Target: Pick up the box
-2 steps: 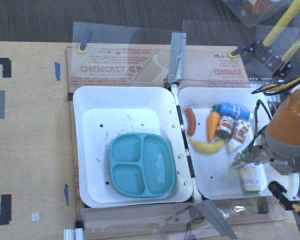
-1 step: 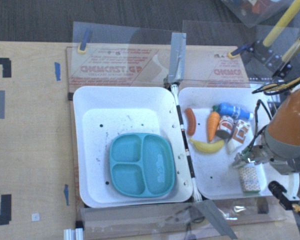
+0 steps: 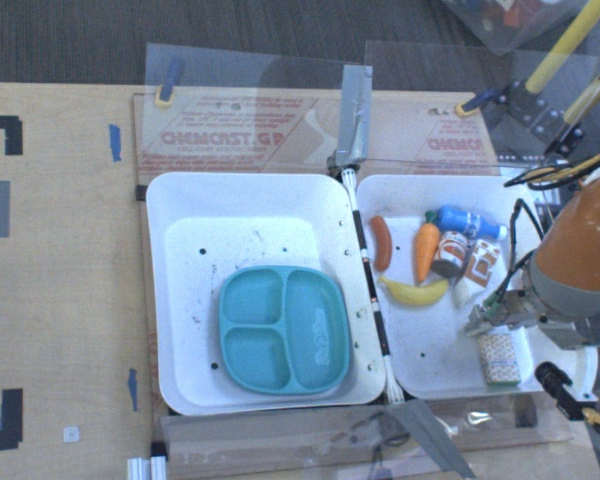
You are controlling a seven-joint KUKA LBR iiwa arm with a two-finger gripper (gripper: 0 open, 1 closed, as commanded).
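A pale wooden counter (image 3: 60,298) carries two shallow white bins side by side, with blue and black tape marks on its left part and dark grey floor beyond its far edge. Clear sheets with red lettering stand behind the bins. The left bin (image 3: 180,218) holds a teal divided plate (image 3: 283,330) toward its near right corner. The right bin (image 3: 420,363) holds a sausage (image 3: 381,243), a carrot (image 3: 426,251), a banana (image 3: 414,291), a blue bottle (image 3: 468,222), a small dark can (image 3: 449,255) and a white and orange packet (image 3: 481,263), all grouped in its far half. The box (image 3: 499,357), small and pale with a speckled green face, lies flat near the bin's near right corner, its long axis running roughly far to near with a slight tilt. The claw (image 3: 493,313) sits just beyond the box's far end, below the arm's orange band (image 3: 580,238); whether it is wide or narrow cannot be told.
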